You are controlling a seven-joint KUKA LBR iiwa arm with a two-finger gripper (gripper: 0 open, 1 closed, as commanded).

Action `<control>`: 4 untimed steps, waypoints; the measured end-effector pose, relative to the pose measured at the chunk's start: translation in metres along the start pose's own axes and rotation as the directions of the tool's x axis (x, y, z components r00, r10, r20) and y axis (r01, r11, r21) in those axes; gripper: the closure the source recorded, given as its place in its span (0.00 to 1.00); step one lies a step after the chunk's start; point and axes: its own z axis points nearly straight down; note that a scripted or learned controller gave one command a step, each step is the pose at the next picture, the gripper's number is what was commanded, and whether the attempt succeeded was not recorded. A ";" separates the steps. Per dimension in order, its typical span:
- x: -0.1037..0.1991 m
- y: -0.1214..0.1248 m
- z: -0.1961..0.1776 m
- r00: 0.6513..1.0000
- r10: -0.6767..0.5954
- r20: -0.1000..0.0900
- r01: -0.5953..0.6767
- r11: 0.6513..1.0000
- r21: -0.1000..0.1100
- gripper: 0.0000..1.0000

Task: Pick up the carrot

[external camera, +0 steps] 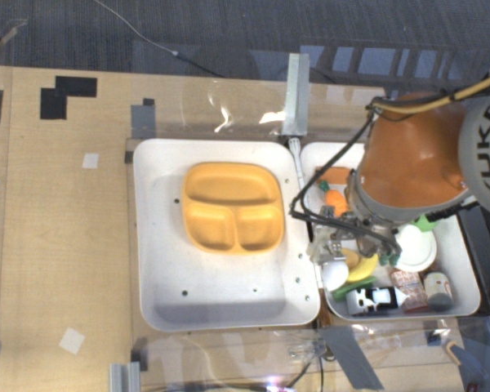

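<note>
Lying in the right-hand shallow white bin [470,296] near its back left corner, the small orange carrot [335,200] sits just beside the grey-and-orange arm's tool [353,247], whose grip I cannot tell, while the yellow three-compartment plastic tray [233,206] rests in the left bin [159,243].

The arm [412,158] hides most of the carrot [335,198] and right bin [465,288].

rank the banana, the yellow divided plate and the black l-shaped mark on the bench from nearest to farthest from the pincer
1. Banana: right bin, just beside the pincer.
2. Yellow divided plate: middle of the left bin, to the camera view's left of the pincer.
3. Black L-shaped mark: on the bench, far upper left.
</note>
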 end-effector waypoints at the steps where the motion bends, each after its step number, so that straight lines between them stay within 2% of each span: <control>1: -0.067 -0.030 -0.191 0.986 0.167 0.017 -0.167 0.986 -0.001 1.00; 2: -0.080 -0.106 -0.243 0.999 0.044 0.011 -0.044 0.999 0.005 1.00; 3: -0.071 -0.142 0.005 0.990 -0.142 -0.009 0.142 0.990 -0.002 1.00; 4: -0.034 -0.133 0.116 0.981 0.196 -0.006 -0.196 0.981 0.001 1.00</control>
